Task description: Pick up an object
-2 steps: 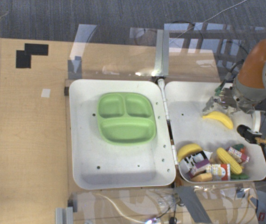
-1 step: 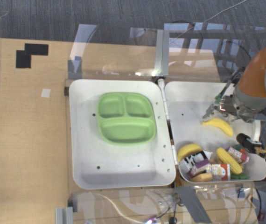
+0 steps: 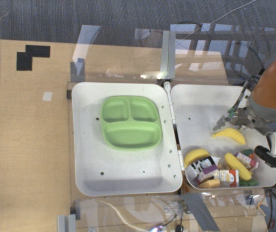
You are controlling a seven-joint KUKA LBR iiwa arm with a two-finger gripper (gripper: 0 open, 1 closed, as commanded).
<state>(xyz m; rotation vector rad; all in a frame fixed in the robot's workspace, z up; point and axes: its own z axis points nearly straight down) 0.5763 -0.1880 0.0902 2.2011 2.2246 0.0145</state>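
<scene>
Banana [image 3: 230, 135] lies in the right bin [image 3: 196, 100], toward that bin's right edge, long axis roughly left-right, left tip slightly higher, curve bulging upward. Pincer [image 3: 223, 123] sits just above the banana's left end, pointing down-left; grip width cannot be told, and nothing shows as held. Arm [image 3: 273, 93] enters over the right bin's right edge, orange band above the wrist.

Right bin's near edge holds a cluster: yellow lemon-like piece [image 3: 196, 156], corn cob [image 3: 237, 166] lying diagonal, small dark-and-white box [image 3: 204, 166], can with red label [image 3: 227, 178] on its side, small red packet [image 3: 247, 159].

Left bin [image 3: 87, 173] holds a green divided plate [image 3: 130, 122], three compartments, near the bin's middle, slightly toward the far edge. Both bins rest side by side on the wooden counter [image 3: 26, 144].
</scene>
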